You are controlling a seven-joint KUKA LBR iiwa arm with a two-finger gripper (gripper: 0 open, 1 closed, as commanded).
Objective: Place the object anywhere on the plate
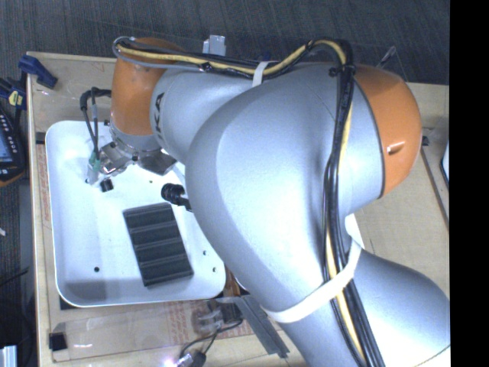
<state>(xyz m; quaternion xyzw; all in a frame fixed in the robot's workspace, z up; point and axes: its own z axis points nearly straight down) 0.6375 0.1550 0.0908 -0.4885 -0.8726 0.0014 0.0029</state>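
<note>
A dark ribbed rectangular object [157, 244] lies flat on the floor of the left white bin [69, 205], near the bin's lower middle, its long side slanting toward the lower right. Whether it is the task's object or the plate cannot be told. The hand [103, 170] hangs over the bin's upper part, well apart from the ribbed piece and up-left of it; its state cannot be made out. The grey arm [290, 197] sweeps in from the right across the bench [61, 75], its orange band [136, 90] just above the wrist, cables running along its top.
</note>
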